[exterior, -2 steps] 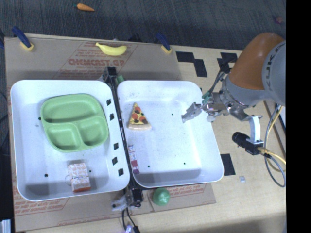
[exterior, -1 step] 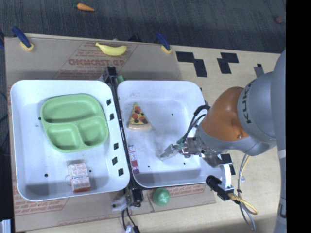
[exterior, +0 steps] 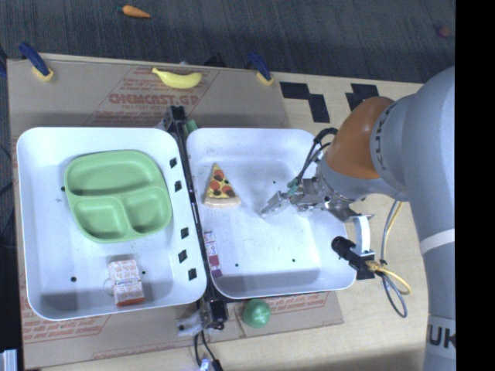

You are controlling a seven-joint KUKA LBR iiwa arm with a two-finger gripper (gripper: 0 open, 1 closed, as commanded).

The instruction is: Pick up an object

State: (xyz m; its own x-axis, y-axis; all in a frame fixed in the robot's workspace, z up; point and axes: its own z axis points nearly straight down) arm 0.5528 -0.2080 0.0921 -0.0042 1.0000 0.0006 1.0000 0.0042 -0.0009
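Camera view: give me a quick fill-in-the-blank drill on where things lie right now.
The pizza slice lies in the ____ bin.
The green tray shares the left bin with a small ____.
The green ball rests on the bench, outside the bins, at the picture's ____ edge.
The banana lies on the ____, beyond the bins.

Missing: right; box; bottom; cardboard

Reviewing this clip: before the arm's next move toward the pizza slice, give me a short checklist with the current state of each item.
1. Pizza slice lies in the right bin, unobstructed: ok.
2. Hand is inside the same bin, right of the slice, apart from it: ok.
3. Nothing between the fingers: ok.
4. Finger opening wide enough for the slice: cannot tell.
5. Slice clear of the bin's left wall: not ok, it lies close.
6. Green tray and small carton sit in the left bin, out of the path: ok.
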